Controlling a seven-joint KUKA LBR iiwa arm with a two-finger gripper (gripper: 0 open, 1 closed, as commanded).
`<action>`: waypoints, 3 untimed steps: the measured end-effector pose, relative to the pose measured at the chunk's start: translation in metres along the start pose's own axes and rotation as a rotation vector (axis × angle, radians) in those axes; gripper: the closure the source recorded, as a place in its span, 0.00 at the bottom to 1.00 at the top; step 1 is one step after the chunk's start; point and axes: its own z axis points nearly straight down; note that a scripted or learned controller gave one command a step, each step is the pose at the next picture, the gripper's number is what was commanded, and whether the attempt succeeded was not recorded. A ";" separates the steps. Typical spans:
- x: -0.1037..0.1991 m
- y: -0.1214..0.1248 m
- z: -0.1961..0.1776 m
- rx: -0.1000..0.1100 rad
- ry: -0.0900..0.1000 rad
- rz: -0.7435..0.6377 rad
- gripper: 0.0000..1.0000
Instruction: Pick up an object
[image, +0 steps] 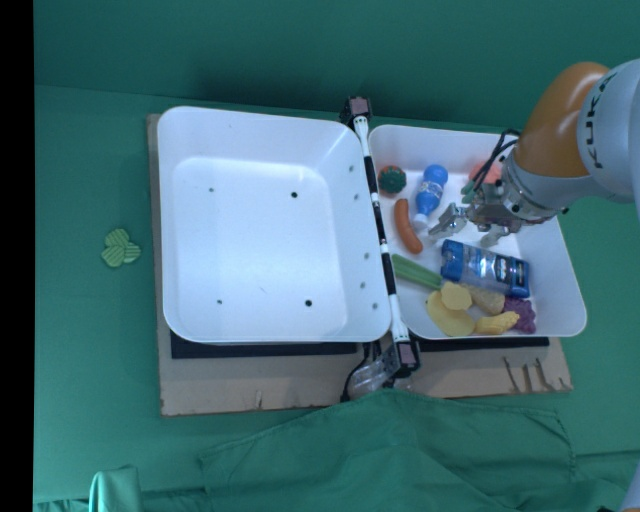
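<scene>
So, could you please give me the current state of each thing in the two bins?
Left white bin: sitting flat.
Right white bin: holding the items.
Blue and white plastic bottle: lying down.
Orange sausage-shaped toy: lying flat.
Blue rectangular packet: lying flat.
Gripper: above the right bin, not visibly holding anything.

From my seat I see two bins side by side on the bench: the left bin (265, 225) and the right bin (560, 290). In the right bin, a ball (391, 179) lies at the far left, a small bottle (430, 190) just right of it, a sausage (407, 226) nearer me. A flat pack (484, 267) lies mid-bin, the gripper (470, 215) above it. A leaf-shaped piece (120, 247) lies well left of both bins
</scene>
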 end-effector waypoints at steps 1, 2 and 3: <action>-0.045 0.040 0.003 0.004 0.004 0.001 0.00; -0.046 0.107 0.005 0.007 0.003 -0.003 0.00; -0.048 0.107 -0.011 -0.002 -0.001 0.001 1.00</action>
